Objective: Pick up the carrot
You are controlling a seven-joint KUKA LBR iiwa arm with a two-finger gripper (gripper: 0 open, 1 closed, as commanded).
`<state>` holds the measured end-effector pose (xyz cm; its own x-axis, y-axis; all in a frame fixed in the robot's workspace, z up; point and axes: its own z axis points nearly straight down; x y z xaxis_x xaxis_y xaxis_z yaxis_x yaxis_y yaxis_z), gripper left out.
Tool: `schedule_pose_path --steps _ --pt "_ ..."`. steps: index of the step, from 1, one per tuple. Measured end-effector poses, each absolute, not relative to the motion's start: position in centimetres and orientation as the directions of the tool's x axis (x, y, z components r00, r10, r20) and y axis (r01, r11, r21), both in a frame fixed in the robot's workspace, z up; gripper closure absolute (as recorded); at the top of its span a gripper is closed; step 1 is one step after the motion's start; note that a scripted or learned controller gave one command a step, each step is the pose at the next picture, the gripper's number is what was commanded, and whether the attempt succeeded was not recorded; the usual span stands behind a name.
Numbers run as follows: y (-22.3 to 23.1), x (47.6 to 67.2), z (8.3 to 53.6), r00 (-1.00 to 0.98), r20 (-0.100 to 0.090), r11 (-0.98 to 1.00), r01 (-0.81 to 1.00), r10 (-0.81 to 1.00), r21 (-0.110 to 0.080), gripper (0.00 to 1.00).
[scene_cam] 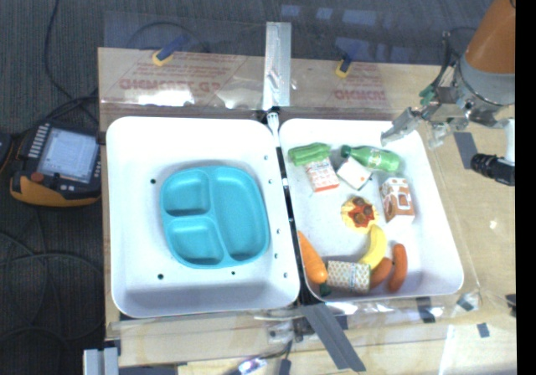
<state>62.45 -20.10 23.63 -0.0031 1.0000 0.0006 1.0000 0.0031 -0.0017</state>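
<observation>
Camera view: we noted a wooden bench on dark grey carpet, bearing a left bin with a blue divided tray and a right bin of toy food. The carrot was orange, tapered, lying at the right bin's near-left corner (beside a banana). The gripper hung over the bin's far-right corner, fingers spread, holding nothing.

The carrot lies against the right bin's left wall, hemmed on its right by a patterned box, with a banana just beyond. Bare bin floor above it leaves room from overhead.
</observation>
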Motion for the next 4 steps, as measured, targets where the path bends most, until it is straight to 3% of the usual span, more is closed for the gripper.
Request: schedule_pose_path --steps 1,2,3,4 --pt "-17.3 59.8 12.6 -0.328 -0.003 0.328 0.945 0.945 0.006 0.0" --pt "-9.4 53.0 20.6 -0.165 0.001 0.165 0.986 0.986 -0.002 0.0" --pt "-10.1 56.4 25.4 -0.227 0.0 0.227 0.974 0.974 -0.001 0.0" --pt "-10.5 53.0 11.6 0.128 -0.001 -0.128 0.992 0.992 -0.005 0.0"
